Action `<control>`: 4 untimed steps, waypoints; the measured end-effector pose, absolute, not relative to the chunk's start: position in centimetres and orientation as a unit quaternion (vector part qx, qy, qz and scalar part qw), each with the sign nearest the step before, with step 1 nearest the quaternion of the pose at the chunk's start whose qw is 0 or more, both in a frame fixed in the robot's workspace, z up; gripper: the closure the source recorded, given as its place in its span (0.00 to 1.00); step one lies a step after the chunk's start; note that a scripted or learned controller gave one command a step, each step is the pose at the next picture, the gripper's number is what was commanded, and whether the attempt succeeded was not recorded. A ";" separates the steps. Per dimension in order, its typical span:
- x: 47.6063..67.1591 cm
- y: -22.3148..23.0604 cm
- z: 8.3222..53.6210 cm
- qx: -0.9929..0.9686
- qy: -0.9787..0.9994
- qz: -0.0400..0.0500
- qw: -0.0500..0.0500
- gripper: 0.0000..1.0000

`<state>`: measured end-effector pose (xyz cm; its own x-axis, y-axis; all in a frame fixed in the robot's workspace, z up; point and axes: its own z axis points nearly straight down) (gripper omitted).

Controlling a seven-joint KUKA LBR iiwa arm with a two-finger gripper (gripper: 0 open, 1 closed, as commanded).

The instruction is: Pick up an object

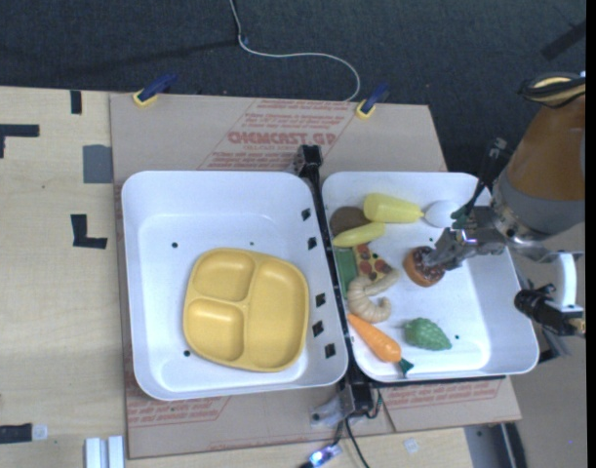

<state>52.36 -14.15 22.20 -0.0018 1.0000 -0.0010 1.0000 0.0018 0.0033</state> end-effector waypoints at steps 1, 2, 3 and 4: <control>52.8 -8.9 21.4 0.705 0.709 0.000 -0.002 1.00; 53.6 -2.8 21.5 0.704 0.710 0.000 -0.001 1.00; 56.0 3.0 21.4 0.704 0.710 0.000 -0.001 1.00; 57.4 4.8 22.9 0.706 0.708 0.000 0.000 1.00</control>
<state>57.39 4.79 22.88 -0.0037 1.0000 0.0003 1.0000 0.0037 -0.0006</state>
